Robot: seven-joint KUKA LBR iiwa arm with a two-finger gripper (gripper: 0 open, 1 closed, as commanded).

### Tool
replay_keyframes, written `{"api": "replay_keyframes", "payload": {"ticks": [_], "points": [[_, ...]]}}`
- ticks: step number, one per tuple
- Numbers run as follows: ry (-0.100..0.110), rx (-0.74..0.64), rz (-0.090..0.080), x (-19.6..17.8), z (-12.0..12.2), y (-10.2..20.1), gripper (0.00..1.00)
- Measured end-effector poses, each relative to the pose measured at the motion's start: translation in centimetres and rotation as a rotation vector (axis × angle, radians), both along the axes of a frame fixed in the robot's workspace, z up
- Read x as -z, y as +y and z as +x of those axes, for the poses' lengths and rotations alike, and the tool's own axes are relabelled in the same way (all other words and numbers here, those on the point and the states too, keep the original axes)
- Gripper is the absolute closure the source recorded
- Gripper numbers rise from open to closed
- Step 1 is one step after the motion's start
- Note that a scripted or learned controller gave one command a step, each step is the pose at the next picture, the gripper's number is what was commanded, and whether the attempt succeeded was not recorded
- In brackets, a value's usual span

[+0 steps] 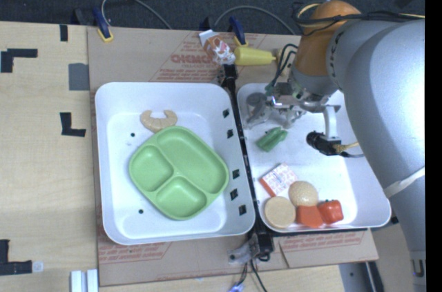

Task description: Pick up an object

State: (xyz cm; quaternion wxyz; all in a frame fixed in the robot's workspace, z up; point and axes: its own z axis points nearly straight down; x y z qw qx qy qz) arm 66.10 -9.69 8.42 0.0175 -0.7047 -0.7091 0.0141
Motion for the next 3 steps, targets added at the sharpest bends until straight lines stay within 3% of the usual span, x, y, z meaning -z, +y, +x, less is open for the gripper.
{"api": "replay_keyframes", "payload": {"ticks": [1,2,3], "points": [[-0.045,0.005,-0.006,-0.1,-4.0,0.2,0.0],[-0.046,0.005,-0.005,-0.1,0.5,0.2,0.0],[-0.046,0.004,-0.006,-1.1,0.6,0.2,1.0]]}}
